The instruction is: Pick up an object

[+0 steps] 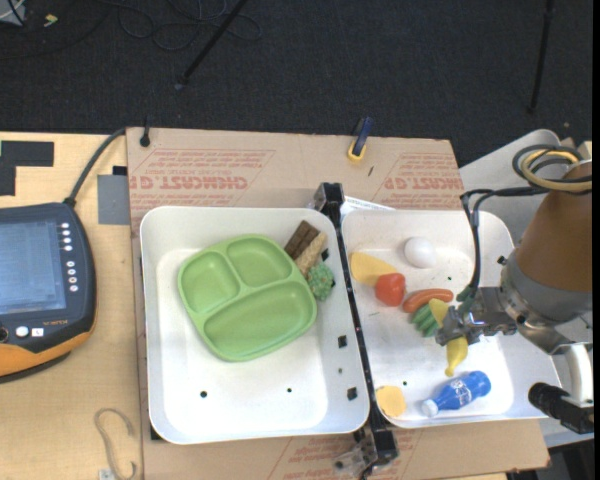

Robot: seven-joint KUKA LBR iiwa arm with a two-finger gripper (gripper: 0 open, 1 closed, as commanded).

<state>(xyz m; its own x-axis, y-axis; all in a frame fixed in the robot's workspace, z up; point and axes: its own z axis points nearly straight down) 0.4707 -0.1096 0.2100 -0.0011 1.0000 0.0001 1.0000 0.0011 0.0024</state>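
Gripper, finger state unclear, crowds banana, carrot, tomato.

I am watching through one camera fixed above the desk, looking down at a slant from a middling height. It is taking in both white bins, the left bin and the right bin, with dark floor beyond the far edge and the arm entering from the right.
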